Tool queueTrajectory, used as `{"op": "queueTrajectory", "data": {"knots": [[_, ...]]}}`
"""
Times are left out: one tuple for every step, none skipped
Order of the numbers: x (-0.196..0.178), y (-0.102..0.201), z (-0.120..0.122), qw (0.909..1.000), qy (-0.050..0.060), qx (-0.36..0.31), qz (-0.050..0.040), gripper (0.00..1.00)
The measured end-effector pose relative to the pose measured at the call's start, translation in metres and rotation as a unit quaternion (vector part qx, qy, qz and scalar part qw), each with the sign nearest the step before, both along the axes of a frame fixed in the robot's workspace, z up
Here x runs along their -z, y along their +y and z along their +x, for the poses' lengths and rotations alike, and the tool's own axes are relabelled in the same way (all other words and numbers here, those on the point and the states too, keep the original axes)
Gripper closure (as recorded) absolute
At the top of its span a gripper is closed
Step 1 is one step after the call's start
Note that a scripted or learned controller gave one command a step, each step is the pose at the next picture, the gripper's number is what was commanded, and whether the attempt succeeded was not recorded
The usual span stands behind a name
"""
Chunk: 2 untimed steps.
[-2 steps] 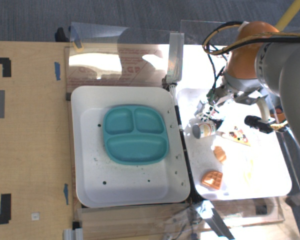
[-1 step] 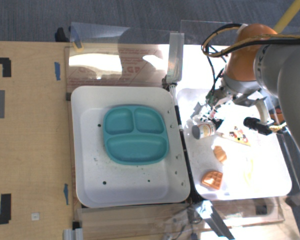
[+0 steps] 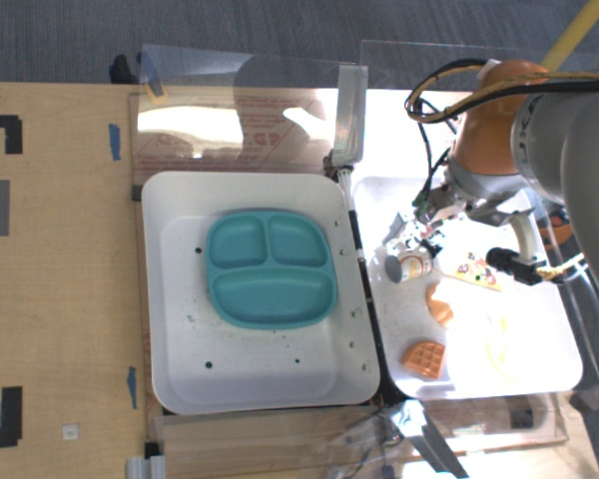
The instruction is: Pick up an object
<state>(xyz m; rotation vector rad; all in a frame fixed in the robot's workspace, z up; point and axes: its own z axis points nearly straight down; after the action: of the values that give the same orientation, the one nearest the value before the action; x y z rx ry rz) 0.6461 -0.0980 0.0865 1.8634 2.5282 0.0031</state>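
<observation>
My gripper [image 3: 416, 236] hangs low over the upper left part of the right bin [image 3: 539, 377], under the arm's orange band. Just below it lies a small cream and brown round item [image 3: 411, 266], very close to the gripper's tip; whether they touch I cannot tell. A flat pale card with coloured spots [image 3: 473, 272] rests to the right of that item. Further toward the front are a small orange chunk [image 3: 439, 311] and an orange waffle-like piece [image 3: 425, 358]. A faint yellow object [image 3: 499, 349] lies on the bin floor at the right.
The left bin [image 3: 170, 367] holds a teal divided plate [image 3: 271, 267]. A black divider edge [image 3: 364, 287] separates the two bins. The grey arm and its cables cover the right bin's upper right side. A clear panel [image 3: 349, 118] stands behind the bins.
</observation>
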Motion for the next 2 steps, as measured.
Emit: {"op": "queueTrajectory", "data": {"knots": [[-0.013, 0.0, 0.002, 1.0, -0.004, 0.0, -0.0002, 1.0], [-0.001, -0.011, -0.016, 0.9948, -0.001, 0.102, 0.0002, 1.0]]}}
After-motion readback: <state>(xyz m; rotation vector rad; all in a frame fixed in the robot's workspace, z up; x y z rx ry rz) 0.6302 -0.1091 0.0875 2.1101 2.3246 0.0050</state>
